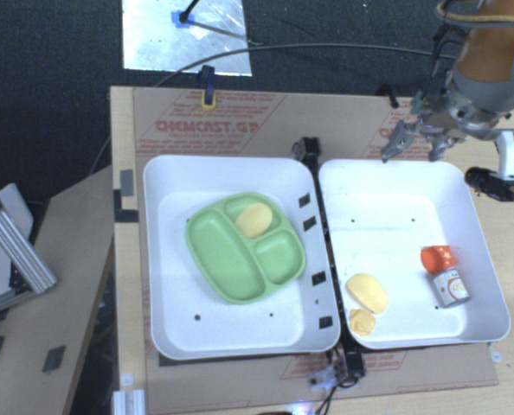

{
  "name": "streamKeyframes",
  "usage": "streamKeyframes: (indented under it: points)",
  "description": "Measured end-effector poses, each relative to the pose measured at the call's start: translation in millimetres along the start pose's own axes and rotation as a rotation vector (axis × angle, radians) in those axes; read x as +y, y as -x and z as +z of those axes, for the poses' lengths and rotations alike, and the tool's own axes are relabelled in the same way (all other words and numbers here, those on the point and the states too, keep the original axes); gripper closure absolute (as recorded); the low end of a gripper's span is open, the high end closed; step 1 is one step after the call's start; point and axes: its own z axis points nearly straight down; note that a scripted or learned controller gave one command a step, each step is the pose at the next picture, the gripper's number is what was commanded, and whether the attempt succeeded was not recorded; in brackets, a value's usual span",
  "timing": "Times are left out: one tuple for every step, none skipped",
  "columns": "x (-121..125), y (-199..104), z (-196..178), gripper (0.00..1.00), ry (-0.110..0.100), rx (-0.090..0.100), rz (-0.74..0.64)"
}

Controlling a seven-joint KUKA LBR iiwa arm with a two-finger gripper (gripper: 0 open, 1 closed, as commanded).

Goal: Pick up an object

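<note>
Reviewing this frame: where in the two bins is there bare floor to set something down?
Right bin: its far half and middle are bare; yellow pieces and the orange-capped bottle crowd the near edge. Left bin: the green tray takes the centre, leaving margins.

Right bin, all well below the gripper (420, 148) and apart from it: a small bottle (443, 277) with an orange cap, lying on its side toward the right wall; a yellow lump (367, 292) lower left; a smaller yellow piece (362, 322) just beneath it.
</note>
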Motion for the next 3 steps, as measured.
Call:
streamKeyframes:
  points:
    - [2,0,-9,0.0,0.012,-0.002,-0.002]
    - [3,2,32,0.0,0.012,-0.002,0.0]
    - [5,7,90,0.0,0.012,-0.001,0.001]
